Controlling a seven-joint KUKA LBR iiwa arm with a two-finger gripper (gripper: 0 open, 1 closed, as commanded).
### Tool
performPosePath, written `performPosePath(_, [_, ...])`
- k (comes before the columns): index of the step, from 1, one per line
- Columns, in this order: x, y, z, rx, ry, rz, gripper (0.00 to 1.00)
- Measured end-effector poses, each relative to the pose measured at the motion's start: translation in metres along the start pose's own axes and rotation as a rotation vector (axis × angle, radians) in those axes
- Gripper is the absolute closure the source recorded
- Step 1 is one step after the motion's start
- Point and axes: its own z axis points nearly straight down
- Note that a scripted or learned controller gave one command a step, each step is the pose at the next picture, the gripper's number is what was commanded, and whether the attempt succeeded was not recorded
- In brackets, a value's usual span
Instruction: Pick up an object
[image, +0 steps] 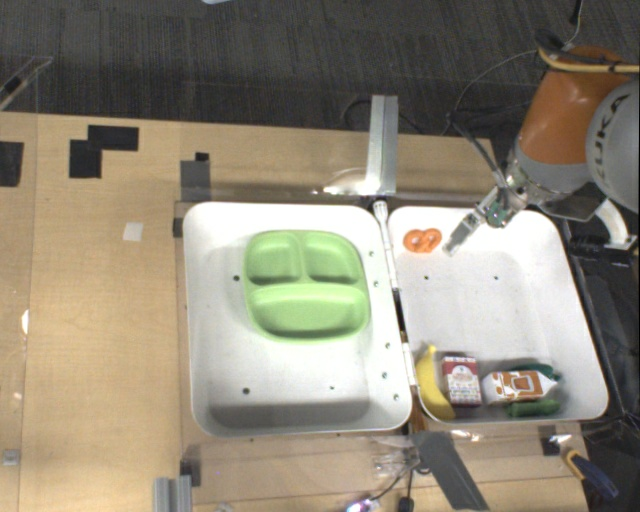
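Nearest me, a banana (432, 384), two small cartons (459, 379) and something green (532, 407) line the right bin's (500, 300) front edge. An orange pretzel (421, 240) lies at its back left corner, the gripper (458, 236) just beside it, grip unclear. A green tray (305, 283) fills the left bin (215, 330).

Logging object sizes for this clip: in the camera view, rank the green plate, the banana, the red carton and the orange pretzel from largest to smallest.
1. green plate, by far the largest
2. banana
3. red carton, close to the banana in length, so this pair is unsure
4. orange pretzel, the smallest
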Motion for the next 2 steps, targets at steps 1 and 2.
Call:
performPosePath(1, [-0.001,0.003,-0.014,-0.007,-0.008,-0.004,1.00])
performPosePath(2, [0.018,-0.046,0.027,0.003,0.003,0.224,1.00])
